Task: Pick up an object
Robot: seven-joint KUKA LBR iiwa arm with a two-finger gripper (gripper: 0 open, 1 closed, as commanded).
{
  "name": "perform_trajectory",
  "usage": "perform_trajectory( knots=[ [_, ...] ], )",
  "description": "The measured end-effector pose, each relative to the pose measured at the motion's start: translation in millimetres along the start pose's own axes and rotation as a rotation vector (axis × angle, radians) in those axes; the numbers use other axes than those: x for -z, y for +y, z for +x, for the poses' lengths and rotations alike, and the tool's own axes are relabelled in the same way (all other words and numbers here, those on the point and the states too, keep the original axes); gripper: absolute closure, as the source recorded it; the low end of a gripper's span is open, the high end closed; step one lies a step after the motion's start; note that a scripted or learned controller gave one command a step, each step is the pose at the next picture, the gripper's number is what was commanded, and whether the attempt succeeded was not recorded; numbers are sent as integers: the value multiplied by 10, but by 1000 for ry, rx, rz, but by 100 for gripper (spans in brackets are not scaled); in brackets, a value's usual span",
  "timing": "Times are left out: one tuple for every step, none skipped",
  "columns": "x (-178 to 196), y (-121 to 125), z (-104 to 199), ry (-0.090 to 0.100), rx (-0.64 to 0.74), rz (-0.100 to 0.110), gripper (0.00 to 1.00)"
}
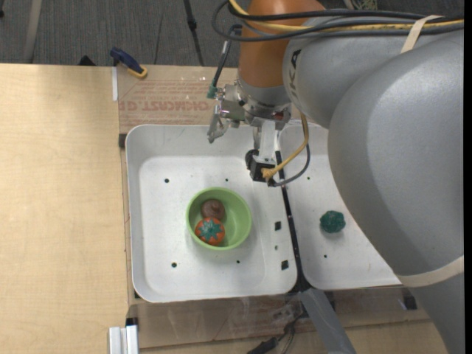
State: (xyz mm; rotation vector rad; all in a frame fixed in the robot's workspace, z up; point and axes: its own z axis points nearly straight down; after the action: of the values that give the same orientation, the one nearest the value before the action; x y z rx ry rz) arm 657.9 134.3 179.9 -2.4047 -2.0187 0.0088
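hovering over the bin (135,220), the pincer (214,133) clasps nothing seen; its spread cannot be told.

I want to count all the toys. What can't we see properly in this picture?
Right bin: the grey arm covers most of it in the camera view, so anything beyond the dark green ball is hidden.
Brown thing in the green bowl: too small to name.
Blue and yellow thing on the bench's far side: too small to identify.
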Motion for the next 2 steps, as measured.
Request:
perform_trajectory(
  knots=[
    [-158,-100,612,1,117,-3,0],
    [261,-452,681,1,112,-3,0]
  ],
)
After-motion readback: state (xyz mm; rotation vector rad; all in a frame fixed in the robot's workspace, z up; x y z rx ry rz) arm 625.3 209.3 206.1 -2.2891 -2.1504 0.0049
